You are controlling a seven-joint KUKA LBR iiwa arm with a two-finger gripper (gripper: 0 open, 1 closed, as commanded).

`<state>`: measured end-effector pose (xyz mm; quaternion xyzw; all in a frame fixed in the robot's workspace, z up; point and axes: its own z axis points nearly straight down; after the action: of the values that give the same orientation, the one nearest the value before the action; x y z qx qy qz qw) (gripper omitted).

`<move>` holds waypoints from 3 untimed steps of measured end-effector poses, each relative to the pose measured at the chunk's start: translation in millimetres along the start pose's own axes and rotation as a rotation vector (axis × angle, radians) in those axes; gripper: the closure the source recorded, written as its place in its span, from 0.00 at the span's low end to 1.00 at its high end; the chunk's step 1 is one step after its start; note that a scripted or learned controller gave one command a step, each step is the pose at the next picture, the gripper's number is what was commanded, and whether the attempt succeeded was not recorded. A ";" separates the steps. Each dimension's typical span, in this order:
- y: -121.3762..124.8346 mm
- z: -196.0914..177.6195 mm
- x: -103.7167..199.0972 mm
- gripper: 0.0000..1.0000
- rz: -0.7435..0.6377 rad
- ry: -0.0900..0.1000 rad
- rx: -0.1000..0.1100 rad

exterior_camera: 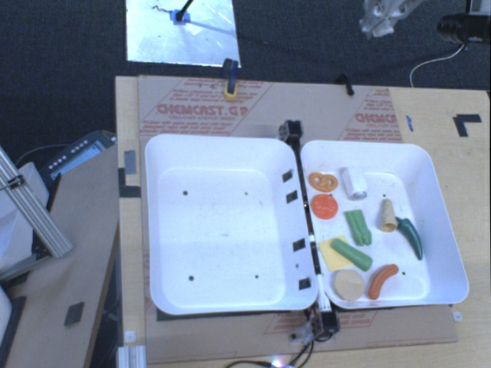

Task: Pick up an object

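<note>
You see a cardboard-topped bench [192, 106] on dark carpet [61, 52]. Toy foods, including a pretzel [323, 181], fill the right bin [441, 198]; your gripper [381, 10] hovers upper right, its grip unreadable.

The tabletop [126, 228] is pale wood, covered largely by a brown cardboard sheet [322, 102] printed with red lettering. Two shallow white bins sit on the sheet side by side, touching: the left bin [222, 225] and the right bin [441, 228]. A small yellow-and-blue clamp [230, 79] sits at the sheet's far edge.
</note>
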<state>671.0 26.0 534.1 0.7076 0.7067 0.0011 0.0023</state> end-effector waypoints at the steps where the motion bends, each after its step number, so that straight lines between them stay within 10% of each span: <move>1: -100.1 -2.2 -25.8 1.00 0.000 0.003 0.005; 2: -22.7 -1.2 -84.2 1.00 0.001 -0.001 -0.002; 3: -132.1 -2.5 -69.9 1.00 -0.006 0.004 0.005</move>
<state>538.8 -43.7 536.0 0.7055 0.7087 0.0008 -0.0006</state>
